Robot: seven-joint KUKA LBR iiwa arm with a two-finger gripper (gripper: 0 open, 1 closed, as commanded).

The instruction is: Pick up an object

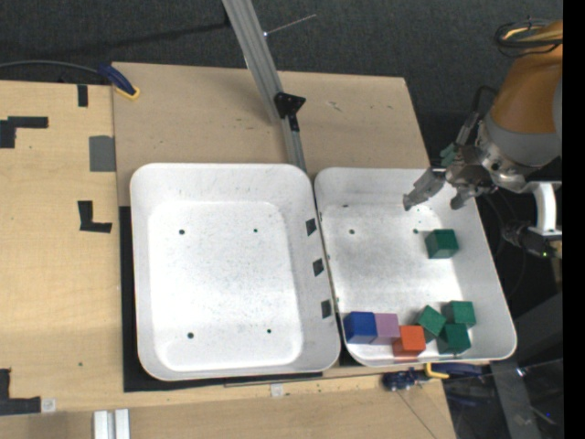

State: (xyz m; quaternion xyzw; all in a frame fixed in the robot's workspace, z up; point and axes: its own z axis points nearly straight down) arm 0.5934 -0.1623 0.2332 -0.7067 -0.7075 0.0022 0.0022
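My gripper (438, 193) hangs over the upper right part of the right bin (366, 245), fingers spread open with nothing between them. A green block (441, 242) lies alone on the bin floor just below the gripper. Along the bin's near edge sit a blue block (360, 326), a lilac block (388, 325), an orange block (410, 338) and three more green blocks (450, 326) clustered together.
The left bin (219, 273) lies beside the right one. A slanted metal pole (260, 58) with a black clamp crosses the bench behind the bins. The arm's orange band (530, 90) is at the right.
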